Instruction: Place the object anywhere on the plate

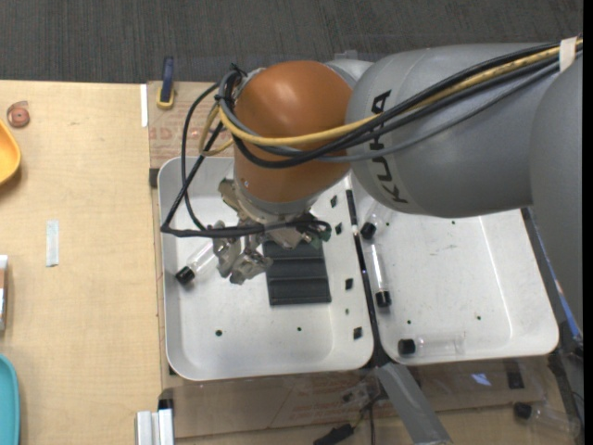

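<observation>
My gripper [246, 265] hangs low over the middle of the left bin [250, 346], under the orange wrist band [292, 128], which hides most of it. A small clear tube with a black cap [190, 270] lies on the bin floor just left of the gripper, close to it; I cannot tell whether they touch. A black ribbed block [298, 278] sits right of the gripper. At the bench's left edge are part of an orange dish [6, 156] and part of a teal dish [6, 399].
A slim marker [376, 269] lies along the divider between the bins. Another clear tube with a black cap [428, 346] rests at the front of the right bin [482, 276]. Black cables [185, 188] loop left of the wrist. The wooden bench [83, 276] carries small scraps.
</observation>
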